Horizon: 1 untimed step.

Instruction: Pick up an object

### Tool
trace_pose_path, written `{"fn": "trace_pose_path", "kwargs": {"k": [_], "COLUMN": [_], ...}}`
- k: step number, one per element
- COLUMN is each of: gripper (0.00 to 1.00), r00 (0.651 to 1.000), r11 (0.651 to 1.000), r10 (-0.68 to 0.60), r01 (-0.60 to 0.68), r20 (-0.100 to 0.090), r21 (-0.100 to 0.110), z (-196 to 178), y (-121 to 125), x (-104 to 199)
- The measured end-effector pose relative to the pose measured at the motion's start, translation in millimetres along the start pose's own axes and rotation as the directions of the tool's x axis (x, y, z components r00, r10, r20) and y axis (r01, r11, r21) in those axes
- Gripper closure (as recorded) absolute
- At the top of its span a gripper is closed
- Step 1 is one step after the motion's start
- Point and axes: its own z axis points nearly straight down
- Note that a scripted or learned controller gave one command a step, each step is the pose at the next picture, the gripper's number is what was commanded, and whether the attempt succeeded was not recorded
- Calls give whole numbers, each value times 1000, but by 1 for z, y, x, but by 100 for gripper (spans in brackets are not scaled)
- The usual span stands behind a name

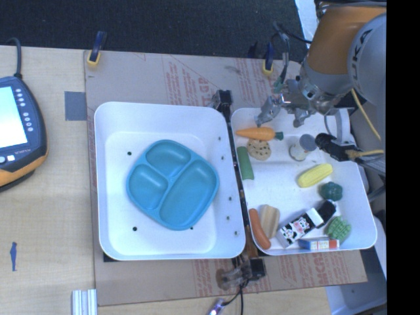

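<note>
The gripper (pixel 283 113) hangs over the right bin (pixel 367 202) at its 12 o'clock edge, fingers spread wide with nothing between them. A toy carrot (pixel 256 134) lies just below, maybe touching a cookie (pixel 260 150) at its 6 o'clock.

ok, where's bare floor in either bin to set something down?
Left white bin: only a margin around the blue divided plate, widest at the corners. Right white bin: one patch between round cookie, yellow corn cob and cow-print carton; edges crowded.
</note>
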Motion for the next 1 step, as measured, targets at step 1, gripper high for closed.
{"fn": "trace_pose_path", "kwargs": {"k": [1], "gripper": [0], "r00": [1000], "r11": [1000], "r10": [1], "r01": [-1], "r20": [0], "r21": [-1], "z": [68], "y": [0], "x": [-15]}}
